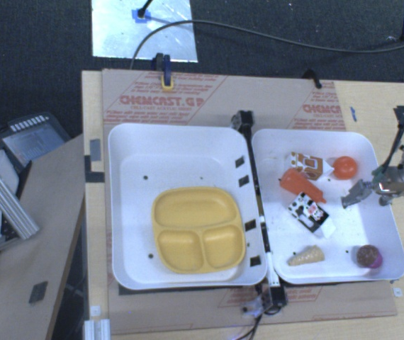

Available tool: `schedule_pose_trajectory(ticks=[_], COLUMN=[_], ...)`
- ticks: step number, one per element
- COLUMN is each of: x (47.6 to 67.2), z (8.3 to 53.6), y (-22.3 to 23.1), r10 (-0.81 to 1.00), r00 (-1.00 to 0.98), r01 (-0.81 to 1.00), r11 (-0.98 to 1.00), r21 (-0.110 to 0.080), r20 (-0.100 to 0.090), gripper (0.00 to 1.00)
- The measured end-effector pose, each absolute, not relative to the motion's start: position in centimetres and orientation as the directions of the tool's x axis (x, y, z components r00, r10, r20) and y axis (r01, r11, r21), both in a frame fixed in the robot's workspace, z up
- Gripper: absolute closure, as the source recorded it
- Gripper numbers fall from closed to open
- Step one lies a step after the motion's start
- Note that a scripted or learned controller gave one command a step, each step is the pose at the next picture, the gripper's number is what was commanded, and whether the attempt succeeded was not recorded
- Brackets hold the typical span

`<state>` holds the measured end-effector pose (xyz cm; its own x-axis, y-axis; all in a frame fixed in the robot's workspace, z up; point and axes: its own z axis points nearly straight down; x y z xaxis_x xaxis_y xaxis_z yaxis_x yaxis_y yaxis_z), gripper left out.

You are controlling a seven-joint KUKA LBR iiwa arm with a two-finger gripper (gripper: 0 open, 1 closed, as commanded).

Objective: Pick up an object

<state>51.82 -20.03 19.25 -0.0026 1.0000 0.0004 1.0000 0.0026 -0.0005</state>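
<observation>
The right bin holds several small objects: a brown-and-white patterned piece, an orange ball, an orange carrot-like piece, a black-and-white block, a beige cone and a purple-brown lump. My gripper hangs over the right side of this bin, to the right of the black-and-white block and below the orange ball. It is open, with nothing between its fingers, and it touches none of the objects.
The left bin bears a yellow divided plate. A black clip strip runs along the seam between the bins. A grey device and metal rail stand off the bench's left edge.
</observation>
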Motion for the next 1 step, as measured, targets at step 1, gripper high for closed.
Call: schedule_pose_trajectory(ticks=[1], x=[52.41], z=[14.89], y=[-20.63], r10=[1.0], r00=[-0.001], r01=[1.0], r11=[0.001], r21=[0.002], r20=[-0.001], gripper=[0.0])
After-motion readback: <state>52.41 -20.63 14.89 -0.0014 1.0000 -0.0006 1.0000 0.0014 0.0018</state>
